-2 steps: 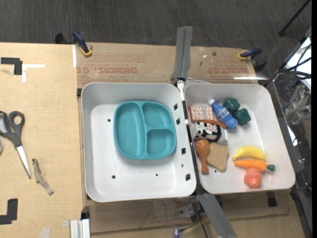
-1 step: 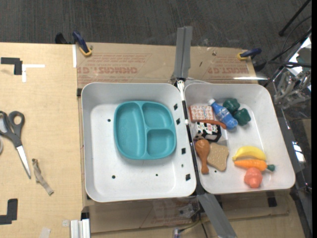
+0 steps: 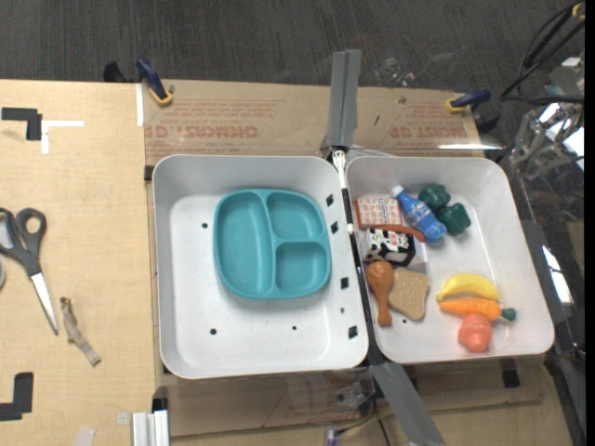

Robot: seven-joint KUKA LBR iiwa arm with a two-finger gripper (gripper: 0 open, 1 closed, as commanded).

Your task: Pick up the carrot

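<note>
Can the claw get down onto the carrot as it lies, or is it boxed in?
Probably yes. The carrot lies uncovered in the right bin, open from above. But the banana and the peach-coloured fruit crowd its long sides, so finger room looks tight.

Single fixed camera: mounted above the desk, angled downward, moderately near; left bin centre frame, right bin toward right edge.

Both white bins look like smooth plastic with a soft sheen. The teal plate at frame centre looks matt plastic. Lower right, the carrot and banana shine like glossy toy plastic. At the left edge, scissors with metal blades lie on pale, matt wood-look board.
</note>
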